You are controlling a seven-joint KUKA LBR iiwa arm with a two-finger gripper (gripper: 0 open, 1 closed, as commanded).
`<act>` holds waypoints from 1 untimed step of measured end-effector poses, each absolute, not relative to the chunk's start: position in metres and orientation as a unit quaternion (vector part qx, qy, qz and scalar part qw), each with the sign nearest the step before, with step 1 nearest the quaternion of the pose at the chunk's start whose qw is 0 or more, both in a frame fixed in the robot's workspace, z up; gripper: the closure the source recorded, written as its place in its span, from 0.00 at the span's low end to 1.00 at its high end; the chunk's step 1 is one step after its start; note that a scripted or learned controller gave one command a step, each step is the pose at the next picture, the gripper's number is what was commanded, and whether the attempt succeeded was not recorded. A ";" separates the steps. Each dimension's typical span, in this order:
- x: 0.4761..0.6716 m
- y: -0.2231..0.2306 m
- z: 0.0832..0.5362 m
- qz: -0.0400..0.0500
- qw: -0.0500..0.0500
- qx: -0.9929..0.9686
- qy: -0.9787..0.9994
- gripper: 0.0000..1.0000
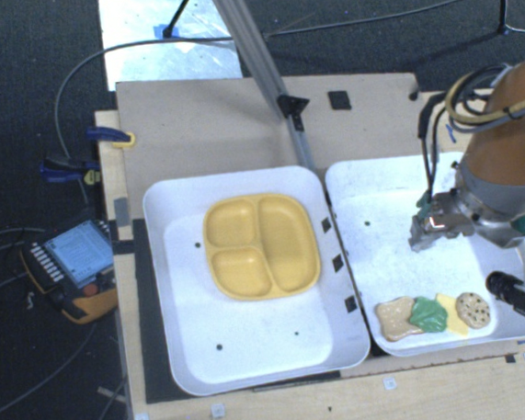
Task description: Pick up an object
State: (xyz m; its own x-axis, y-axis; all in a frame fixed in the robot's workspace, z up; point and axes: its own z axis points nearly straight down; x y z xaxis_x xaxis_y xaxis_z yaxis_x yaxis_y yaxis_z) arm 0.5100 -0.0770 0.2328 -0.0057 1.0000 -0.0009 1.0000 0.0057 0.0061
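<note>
Nearest the camera, along the front wall of the right bin (379,177), lies a row of small play-food pieces. Going left to right: a tan toast-shaped slice (396,319), a green leafy piece (428,314) overlapping its edge, a yellow piece (452,315) partly tucked under the green one, and a round chocolate-chip cookie (472,309) touching the yellow piece.

Starting from the far left of the bench, the left bin (193,350) holds a yellow divided plate (262,245) with three compartments, lying flat toward the back of the bin and well apart from the food.

Over the right bin, the gripper (428,231) hangs above bare bin floor, behind the food row and clearly apart from it. Nothing is visible between its fingers, but its tips are too dark and small to say whether they stand wide or narrow; I cannot tell.

As a judgement: the pick looks not yet made. All four food pieces rest on the bin floor and none is lifted. What remains seems to be everything that matters: choosing a piece, coming down on it, closing and raising it.
</note>
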 end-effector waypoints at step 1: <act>0.542 -0.031 0.242 0.002 0.001 0.703 0.711 1.00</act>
